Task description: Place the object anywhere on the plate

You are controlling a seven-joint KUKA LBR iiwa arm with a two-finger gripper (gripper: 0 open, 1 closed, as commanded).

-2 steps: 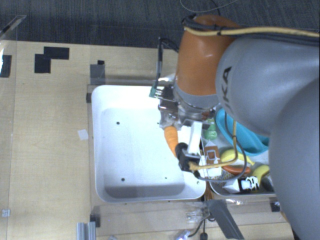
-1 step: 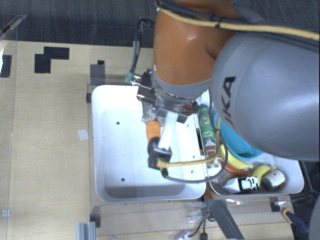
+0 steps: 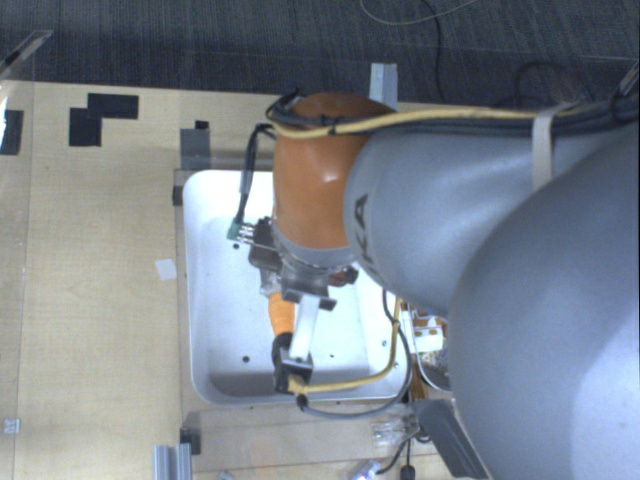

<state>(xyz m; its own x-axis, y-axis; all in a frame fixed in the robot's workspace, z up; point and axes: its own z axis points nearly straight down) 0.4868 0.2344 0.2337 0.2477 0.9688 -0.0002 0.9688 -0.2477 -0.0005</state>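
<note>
- Even, moderately bright light from above; the white bin (image 3: 215,298) looks uniformly lit.
- The arm (image 3: 520,268) casts a soft shadow along the bin's near wall.
- The whole picture is slightly soft and grainy.

High fixed camera slants down onto the bin (image 3: 215,268).

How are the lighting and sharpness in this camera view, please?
Camera view: even, soft light; the white bin is bright, with a grey shadow along its near wall; the arm, close to the lens, looks soft and covers the view's right half.
</note>
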